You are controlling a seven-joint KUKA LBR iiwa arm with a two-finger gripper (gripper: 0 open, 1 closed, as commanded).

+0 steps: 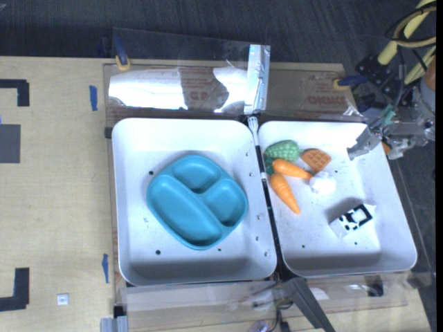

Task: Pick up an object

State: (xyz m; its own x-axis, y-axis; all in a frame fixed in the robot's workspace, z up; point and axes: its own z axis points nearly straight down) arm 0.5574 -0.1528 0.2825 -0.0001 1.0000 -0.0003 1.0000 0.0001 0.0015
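Resting smooth tapered orange carrots (284,191), white bin (387,247)

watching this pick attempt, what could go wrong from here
The carrots, green toy and waffle piece lie bunched together in the right bin, so a descent there may nudge neighbours or catch two. The tool sits near the bin's upper right rim, which it could clip going in.

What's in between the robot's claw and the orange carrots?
In the camera view, between the gripper and the carrots sits a waffle-like brown toy and a small white lump; the rest is bare bin floor.
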